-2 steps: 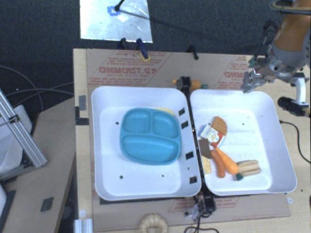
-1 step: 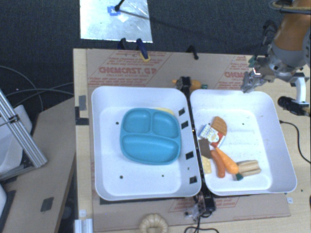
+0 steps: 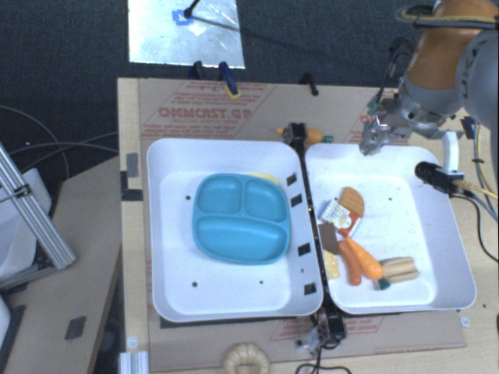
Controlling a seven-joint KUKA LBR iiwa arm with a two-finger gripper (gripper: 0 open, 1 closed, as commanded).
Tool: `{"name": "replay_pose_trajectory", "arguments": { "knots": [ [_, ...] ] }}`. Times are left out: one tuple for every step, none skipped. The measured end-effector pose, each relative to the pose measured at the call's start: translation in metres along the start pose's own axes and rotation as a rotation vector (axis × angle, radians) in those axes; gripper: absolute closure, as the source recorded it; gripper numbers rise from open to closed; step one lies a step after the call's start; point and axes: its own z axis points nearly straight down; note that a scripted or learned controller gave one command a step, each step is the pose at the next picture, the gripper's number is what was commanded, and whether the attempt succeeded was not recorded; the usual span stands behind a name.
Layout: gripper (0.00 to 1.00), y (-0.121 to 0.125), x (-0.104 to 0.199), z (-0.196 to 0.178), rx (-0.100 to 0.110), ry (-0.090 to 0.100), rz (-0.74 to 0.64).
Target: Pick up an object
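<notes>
The grey arm with its orange band (image 3: 451, 33) was seen reaching over the far edge of the right-hand shallow white bin (image 3: 437, 240), which served as the landmark. The hand (image 3: 375, 140) was poised above that bin's far left corner, apart from every object in it; whether it was open or closed could not be told, and nothing was seen held in it.

The candidate objects were gathered in the near left part of the landmark bin: an orange toy carrot (image 3: 365, 259) lying aslant, a tan wooden cylinder (image 3: 398, 269) just to its right, a brown oval piece (image 3: 352, 201) farther from the viewer, and a small printed red-and-white packet (image 3: 340, 215) touching that piece. A dark flat piece (image 3: 328, 238) lay against the divider. To the landmark bin's left, the second white bin (image 3: 168, 209) held a blue compartment tray (image 3: 241, 217). Both bins rested on the cardboard-covered table (image 3: 204, 109).

The step in hand was judged to be the approach. It would be done well if the hand were carried toward the near left of the landmark bin and centred over a single object. The wooden cylinder, lying somewhat apart, was judged the cleanest target; the clustered pieces risked a double or glancing grasp.
</notes>
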Motion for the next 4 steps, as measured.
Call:
{"name": "replay_pose_trajectory", "arguments": {
  "knots": [
    [1.00, -0.008, 0.060, -0.004, -0.001, 0.001, -0.001],
    [1.00, -0.029, 0.106, 0.004, 0.002, 0.000, 0.000],
    [1.00, -0.042, 0.156, -0.014, -0.001, 0.001, 0.000],
    [1.00, -0.044, 0.169, -0.010, 0.000, -0.001, 0.003]
  ]
}}
